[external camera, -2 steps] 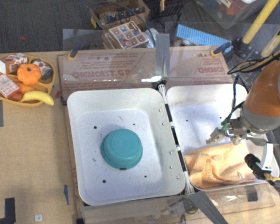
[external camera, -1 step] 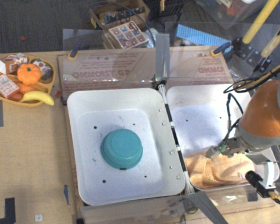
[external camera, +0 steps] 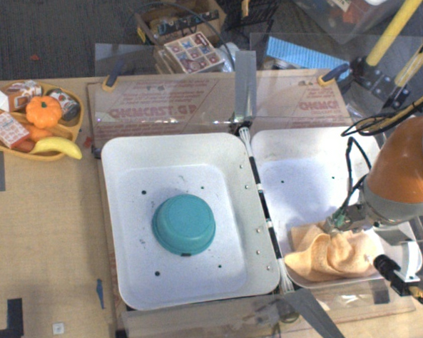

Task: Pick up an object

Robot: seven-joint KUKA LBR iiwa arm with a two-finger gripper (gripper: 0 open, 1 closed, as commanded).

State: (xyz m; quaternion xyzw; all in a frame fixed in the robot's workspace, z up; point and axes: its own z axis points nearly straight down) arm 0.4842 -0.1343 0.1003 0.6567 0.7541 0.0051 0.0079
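Red letters are printed on the clear sheets (external camera: 166,109) behind the bins, but they are too faint to read with certainty. A box with coloured patterns (external camera: 190,52) lies at 12 o'clock from the left bin (external camera: 119,170).

The gripper (external camera: 341,222) is low in the right bin (external camera: 297,159), touching the upper edge of an orange cloth (external camera: 324,256). The cloth spreads from the gripper toward 7 o'clock, in the near part of this bin. I cannot tell if the pincer is wide or narrow.

A teal bowl (external camera: 184,224) lies upside down in the left bin, at 9 o'clock from the gripper, well apart.
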